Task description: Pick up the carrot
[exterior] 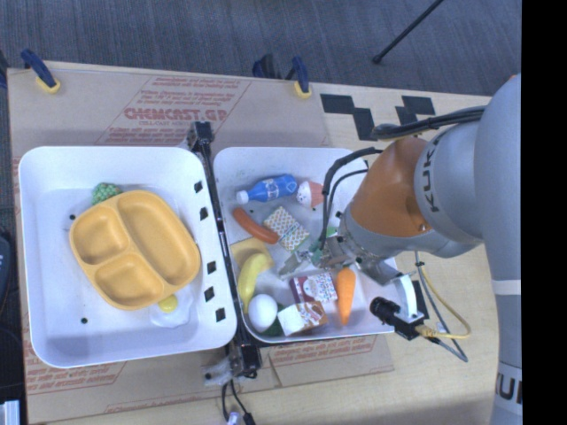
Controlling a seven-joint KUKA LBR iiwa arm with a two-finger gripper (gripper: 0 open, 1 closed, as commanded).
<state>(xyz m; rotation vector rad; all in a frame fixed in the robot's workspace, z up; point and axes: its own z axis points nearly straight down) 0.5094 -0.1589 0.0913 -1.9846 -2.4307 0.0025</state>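
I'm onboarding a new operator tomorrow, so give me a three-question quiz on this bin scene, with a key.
1. True or false: the carrot lies in the right bin.
2. What sits in the left bin on its floor? A) a yellow divided plate B) a red mug C) a blue bowl
3. Fill in: just left of the carrot lies a printed ____.

Key
1. True; it lies near that bin's front right corner, below the arm's wrist.
2. A
3. Packet, red and white, beside a white egg.

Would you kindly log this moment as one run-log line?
carrot: lying in right bin | gripper: above it, grasp unconfirmed | left bin: yellow tray
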